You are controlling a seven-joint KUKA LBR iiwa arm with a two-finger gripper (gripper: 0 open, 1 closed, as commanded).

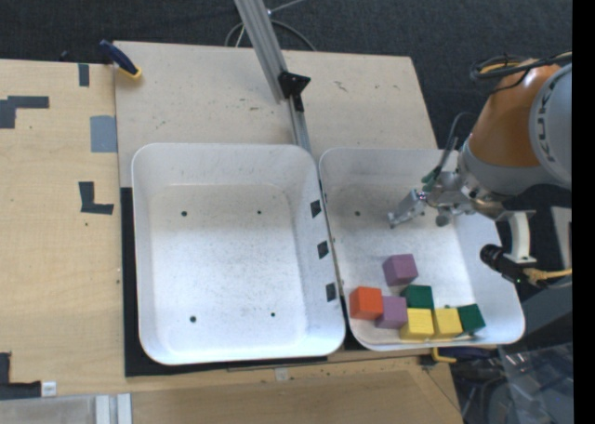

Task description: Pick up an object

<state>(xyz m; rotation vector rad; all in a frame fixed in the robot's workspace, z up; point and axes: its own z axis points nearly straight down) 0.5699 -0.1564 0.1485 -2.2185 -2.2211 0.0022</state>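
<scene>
Several small cubes lie in the near part of the right bin (pixel 372 160). A purple cube (pixel 400 269) sits alone, a little farther in. Below it are an orange cube (pixel 366 302), a second purple cube (pixel 392 311) and a dark green cube (pixel 418 298). Two yellow cubes (pixel 419 323) (pixel 448 321) and another green cube (pixel 470 317) line the near rim. My gripper (pixel 407 212) hangs over the bin's middle, up and slightly right of the lone purple cube, apart from all cubes. I see nothing in it.
The left bin (pixel 223 255) stands beside the right one, a raised rim between them. A slanted metal rail (pixel 260 27) runs down to the bins' far junction. The arm's grey and orange body (pixel 516 134) covers the right bin's far right side.
</scene>
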